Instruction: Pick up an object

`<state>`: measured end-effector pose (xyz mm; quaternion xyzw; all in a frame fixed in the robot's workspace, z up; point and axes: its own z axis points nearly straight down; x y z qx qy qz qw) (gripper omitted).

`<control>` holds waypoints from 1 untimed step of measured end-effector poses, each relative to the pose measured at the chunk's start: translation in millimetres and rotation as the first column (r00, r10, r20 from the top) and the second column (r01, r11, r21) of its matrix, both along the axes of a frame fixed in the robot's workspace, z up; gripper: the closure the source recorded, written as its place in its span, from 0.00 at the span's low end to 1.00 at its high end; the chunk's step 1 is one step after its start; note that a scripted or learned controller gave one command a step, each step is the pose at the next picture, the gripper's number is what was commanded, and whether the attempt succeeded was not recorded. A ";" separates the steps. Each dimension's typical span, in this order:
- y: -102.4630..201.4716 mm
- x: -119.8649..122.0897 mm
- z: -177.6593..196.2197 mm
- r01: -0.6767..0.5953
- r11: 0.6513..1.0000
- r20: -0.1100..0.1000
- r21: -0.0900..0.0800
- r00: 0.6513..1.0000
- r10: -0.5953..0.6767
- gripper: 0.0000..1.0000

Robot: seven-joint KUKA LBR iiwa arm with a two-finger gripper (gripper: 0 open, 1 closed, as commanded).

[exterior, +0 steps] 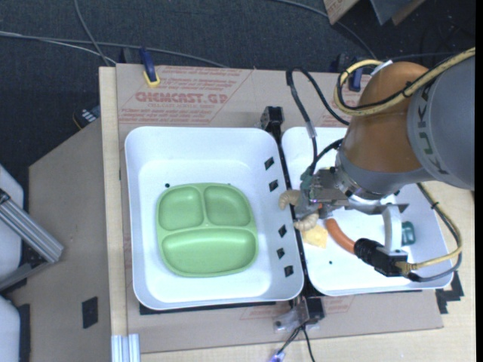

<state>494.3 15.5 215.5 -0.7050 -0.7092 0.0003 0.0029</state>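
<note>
Gripper (pixel 311 202) low at right white bin's (pixel 377 281) left wall, among small tan food pieces (pixel 313 234) beside an orange carrot-like stick (pixel 340 234); finger state can't tell. Risk: clipping the wall, or pinching nothing

Behind my two bins, the flat brown cardboard sheet (pixel 189 96) on the tabletop carries red print. I read the large line as "CHEMCAST GP"; the smaller lines above and below it are too blurred to read.
</note>
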 end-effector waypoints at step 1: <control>58.8 -6.2 -3.4 -0.001 1.000 0.000 0.000 1.000 0.001 1.00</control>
